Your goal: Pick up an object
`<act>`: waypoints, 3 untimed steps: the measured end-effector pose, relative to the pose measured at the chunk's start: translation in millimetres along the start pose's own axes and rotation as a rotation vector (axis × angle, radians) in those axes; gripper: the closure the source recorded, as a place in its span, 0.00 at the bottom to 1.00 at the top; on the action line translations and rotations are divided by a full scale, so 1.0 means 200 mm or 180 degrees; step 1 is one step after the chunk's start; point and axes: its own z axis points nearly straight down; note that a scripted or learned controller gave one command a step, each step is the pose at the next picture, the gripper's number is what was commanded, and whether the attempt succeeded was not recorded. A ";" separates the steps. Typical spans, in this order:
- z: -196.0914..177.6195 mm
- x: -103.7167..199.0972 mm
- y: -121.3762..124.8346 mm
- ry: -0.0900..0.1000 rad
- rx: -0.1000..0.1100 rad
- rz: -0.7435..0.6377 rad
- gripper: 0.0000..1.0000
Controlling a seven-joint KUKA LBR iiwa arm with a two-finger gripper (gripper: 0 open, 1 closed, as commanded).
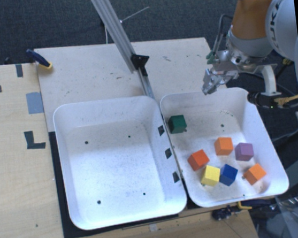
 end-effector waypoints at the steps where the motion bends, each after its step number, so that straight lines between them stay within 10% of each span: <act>1: 0.01 0.22 -0.03 -0.0001 0.0002 0.0005 1.00; 3: 0.13 0.76 -0.04 -0.0001 0.0006 0.0002 1.00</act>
